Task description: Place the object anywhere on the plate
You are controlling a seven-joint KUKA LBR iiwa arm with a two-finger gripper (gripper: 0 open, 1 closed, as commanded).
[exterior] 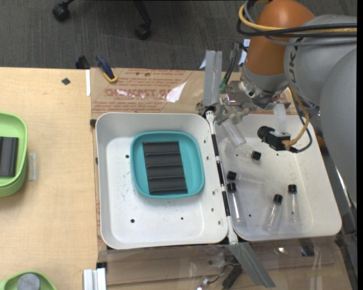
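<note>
The gripper (231, 113) sits over the right white bin's (317, 170) far-left corner; whether its fingers are apart or together, I cannot tell. Just below it lies a clear plastic tube with a black cap (238, 139), its long axis slanting down-right, seemingly free of the fingers. It looks light, stiff and slippery, best pinched across its middle. Farther left, in the left white bin (113, 215), waits the teal square plate (195, 170).

1. Setting: robotics laboratory within an office-type room.
2. Evidence: grey carpet floor (170, 34) with office-chair castors (62, 9); wooden desk (51, 226) carrying two white bins (113, 226); industrial arm (317, 62) with exposed cabling (303, 133); clear test tubes (275, 208).
</note>
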